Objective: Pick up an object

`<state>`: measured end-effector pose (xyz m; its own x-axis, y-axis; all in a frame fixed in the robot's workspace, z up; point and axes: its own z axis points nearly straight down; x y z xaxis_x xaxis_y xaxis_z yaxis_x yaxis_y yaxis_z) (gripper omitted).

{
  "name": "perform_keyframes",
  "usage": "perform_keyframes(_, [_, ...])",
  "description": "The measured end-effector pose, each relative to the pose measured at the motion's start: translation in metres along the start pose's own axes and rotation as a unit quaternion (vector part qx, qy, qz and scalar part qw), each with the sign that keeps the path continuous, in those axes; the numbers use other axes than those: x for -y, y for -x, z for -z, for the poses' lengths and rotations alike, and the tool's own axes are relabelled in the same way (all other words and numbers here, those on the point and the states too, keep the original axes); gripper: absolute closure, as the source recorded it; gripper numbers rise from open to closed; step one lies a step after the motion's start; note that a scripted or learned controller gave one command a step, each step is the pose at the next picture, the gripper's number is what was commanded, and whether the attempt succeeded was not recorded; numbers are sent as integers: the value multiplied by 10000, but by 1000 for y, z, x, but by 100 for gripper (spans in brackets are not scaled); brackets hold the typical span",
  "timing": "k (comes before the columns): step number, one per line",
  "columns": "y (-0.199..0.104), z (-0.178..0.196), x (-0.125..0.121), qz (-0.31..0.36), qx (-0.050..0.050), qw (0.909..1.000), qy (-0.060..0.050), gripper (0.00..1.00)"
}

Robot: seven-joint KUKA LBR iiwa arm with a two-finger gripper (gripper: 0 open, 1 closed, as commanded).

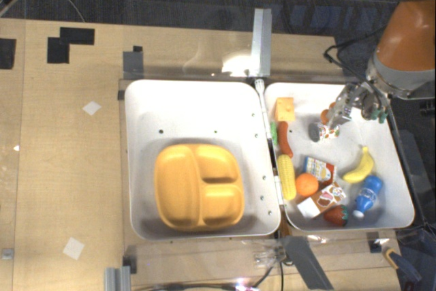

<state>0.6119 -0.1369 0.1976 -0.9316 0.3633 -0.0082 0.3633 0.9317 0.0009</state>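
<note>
My gripper (343, 112) hangs over the far part of the right bin (402, 167), reaching in from the right below the orange wrist band. Just under its tip lie a small orange-and-white item (331, 132) and a grey piece (317, 131); I cannot tell whether the gripper touches either one. Further toys lie in this bin: a yellow cheese block (285, 108), a red pepper (284, 140), a corn cob (286, 177), an orange (306, 185), a juice carton (318, 166), a banana (360, 166) and a blue bottle (366, 195).
The left bin (170, 102) holds a yellow divided plate (199, 184). A metal post (261, 44) stands behind the divide between the bins. A white carton (328, 197) and a red fruit (335, 216) crowd the right bin's near edge.
</note>
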Motion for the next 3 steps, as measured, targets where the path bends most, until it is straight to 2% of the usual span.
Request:
perform_keyframes(1, [38, -50, 21, -1480, -6, 9890, 1, 100])
perform_keyframes(2, [26, -9, -7, -2895, 6, 9572, 8, 100])
perform_keyframes(3, [11, -64, -2, -4241, 59, 9056, 45, 100])
